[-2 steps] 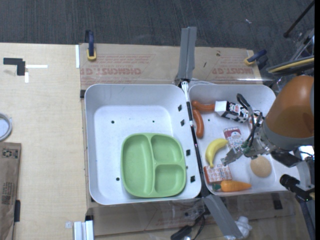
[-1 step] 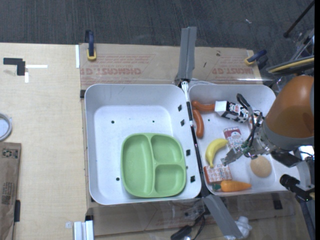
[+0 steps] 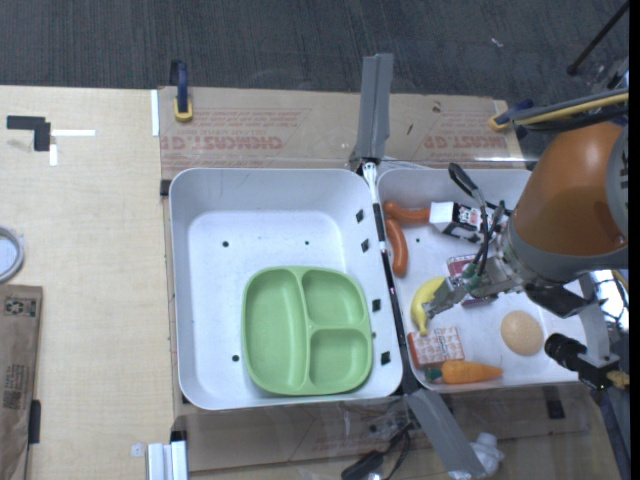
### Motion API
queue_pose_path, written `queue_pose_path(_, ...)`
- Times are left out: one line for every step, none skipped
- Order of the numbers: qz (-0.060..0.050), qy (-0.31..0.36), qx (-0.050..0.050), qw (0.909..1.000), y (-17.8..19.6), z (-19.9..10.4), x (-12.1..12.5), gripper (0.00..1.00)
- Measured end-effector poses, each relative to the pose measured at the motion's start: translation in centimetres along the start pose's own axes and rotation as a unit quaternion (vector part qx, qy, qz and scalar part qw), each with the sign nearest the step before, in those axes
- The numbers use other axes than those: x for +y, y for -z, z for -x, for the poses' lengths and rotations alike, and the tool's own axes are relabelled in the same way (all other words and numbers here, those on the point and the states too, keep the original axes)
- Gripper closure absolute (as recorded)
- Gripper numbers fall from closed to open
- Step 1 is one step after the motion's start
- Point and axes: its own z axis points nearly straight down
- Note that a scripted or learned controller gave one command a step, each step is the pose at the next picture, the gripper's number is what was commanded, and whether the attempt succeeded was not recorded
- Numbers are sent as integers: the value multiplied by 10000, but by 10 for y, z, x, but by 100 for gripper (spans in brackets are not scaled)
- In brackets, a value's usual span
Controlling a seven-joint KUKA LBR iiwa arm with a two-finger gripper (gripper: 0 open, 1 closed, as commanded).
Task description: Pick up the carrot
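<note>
Arm over the right bin, carrot lying free at the lower edge.

The carrot [image 3: 468, 372] lies at the frame's lower right, beside a red-and-white packet [image 3: 436, 346]; above it sit an egg [image 3: 521, 332] and a banana [image 3: 426, 302]. The gripper [image 3: 462, 290] hovers by the banana; whether its jaws are parted, I cannot tell. Farther up lie two sausages [image 3: 399, 240].

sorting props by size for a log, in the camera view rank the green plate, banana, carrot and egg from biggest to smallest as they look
1. green plate, by far the largest
2. banana and carrot: they look about alike in length, and the gripper covers part of the banana, so I won't rank them
3. egg, smallest
</note>
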Motion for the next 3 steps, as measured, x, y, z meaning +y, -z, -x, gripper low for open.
queue_pose_path(1,1719,1,9851,0,-25,7,0)
queue_pose_path(9,2137,-10,9769,15,77,-20,0)
queue_pose_path(-5,2007,8,9797,-75,42,-9,0)
